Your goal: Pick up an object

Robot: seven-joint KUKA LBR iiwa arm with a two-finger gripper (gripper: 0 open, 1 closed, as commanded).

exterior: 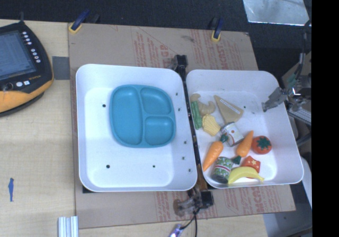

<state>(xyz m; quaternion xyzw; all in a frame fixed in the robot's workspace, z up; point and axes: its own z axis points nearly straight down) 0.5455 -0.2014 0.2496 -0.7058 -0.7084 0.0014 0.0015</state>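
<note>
You are looking at a right bin (275, 85) crowded with small toy foods, any of which could serve as the pick. They are probably light, hollow plastic: stiff, smooth and likely to slide or roll under a pinch. The tomato (261, 145) is sitting a little apart near the right wall, so it is offering the freest approach, though its round shape would call for a grip across the widest part. The two carrots (213, 155) (244, 143) are tapering, so you would want to take them across the thick end. The banana (245, 177) and the cans (231, 134) (223, 168) are lying pressed among neighbours near the front wall, leaving little room.

The left bin (92, 79) is holding a blue divided plate (142, 115), its compartments bare.

The claw (274, 98) is hanging over the right bin's far right corner, well apart from the toys; whether it is spread or pressed together, you cannot tell from here, and it is pinching nothing you can make out.
</note>
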